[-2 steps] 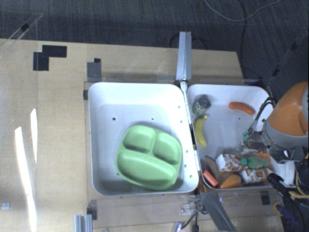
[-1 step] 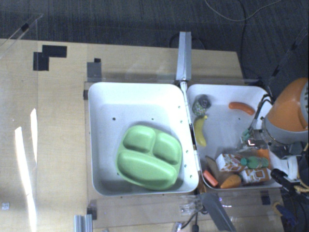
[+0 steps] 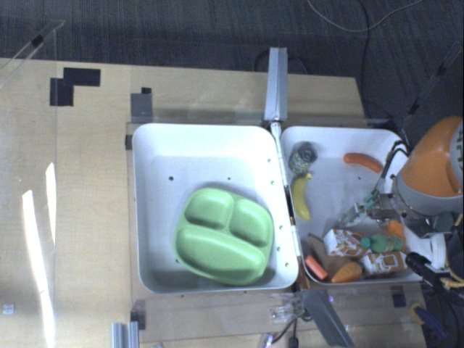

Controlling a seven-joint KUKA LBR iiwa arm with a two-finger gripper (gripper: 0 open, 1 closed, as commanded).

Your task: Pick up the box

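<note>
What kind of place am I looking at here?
Probably a robotics test lab. A robot arm reaches over two white bins on a wooden bench. One bin holds a green divided tray, the other toy food and a small box. Loose cables trail behind.

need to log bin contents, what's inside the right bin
Inside the right bin: a banana, a small round can, a sausage, the box and carrot pieces. The arm covers the bin's right side.
</note>
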